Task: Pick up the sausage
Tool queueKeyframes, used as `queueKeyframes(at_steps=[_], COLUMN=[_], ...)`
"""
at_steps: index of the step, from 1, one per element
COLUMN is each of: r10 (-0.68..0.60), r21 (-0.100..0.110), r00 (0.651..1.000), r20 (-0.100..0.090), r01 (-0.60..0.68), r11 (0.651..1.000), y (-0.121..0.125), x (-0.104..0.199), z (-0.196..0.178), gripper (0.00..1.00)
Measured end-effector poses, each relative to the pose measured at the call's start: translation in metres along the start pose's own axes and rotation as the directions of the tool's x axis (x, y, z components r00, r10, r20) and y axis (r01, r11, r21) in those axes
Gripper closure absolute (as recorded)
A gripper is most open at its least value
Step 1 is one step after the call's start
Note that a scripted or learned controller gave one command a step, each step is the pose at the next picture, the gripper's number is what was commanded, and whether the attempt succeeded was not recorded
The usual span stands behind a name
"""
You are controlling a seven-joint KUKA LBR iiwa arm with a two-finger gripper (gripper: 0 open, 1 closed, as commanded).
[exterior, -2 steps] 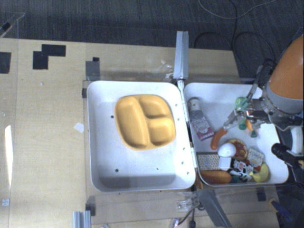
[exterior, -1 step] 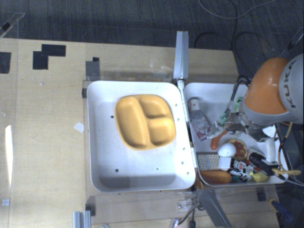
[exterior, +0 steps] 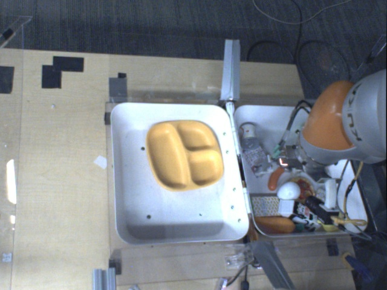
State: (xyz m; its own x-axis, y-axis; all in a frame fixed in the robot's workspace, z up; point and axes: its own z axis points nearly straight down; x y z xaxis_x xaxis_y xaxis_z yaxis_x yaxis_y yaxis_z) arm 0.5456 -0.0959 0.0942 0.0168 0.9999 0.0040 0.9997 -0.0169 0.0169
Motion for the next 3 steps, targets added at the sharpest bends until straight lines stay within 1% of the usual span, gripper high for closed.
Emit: queueKeyframes(at_steps=[1, 2, 3], r10=[0.097, 0.095, -0.056], r21=[-0.006, -0.014, 0.011], r00=[0.995, 0.995, 0.998], r20=[0.000, -0.002, 0.002], r01=[-0.097, -0.095, 0.056], r11=[0.995, 0.995, 0.998], y=[0.000, 0.003, 0.029], x=[-0.004, -0.002, 0.082], z=[-0.001, -0.013, -0.125], gripper=[0.00, 1.00, 1.00])
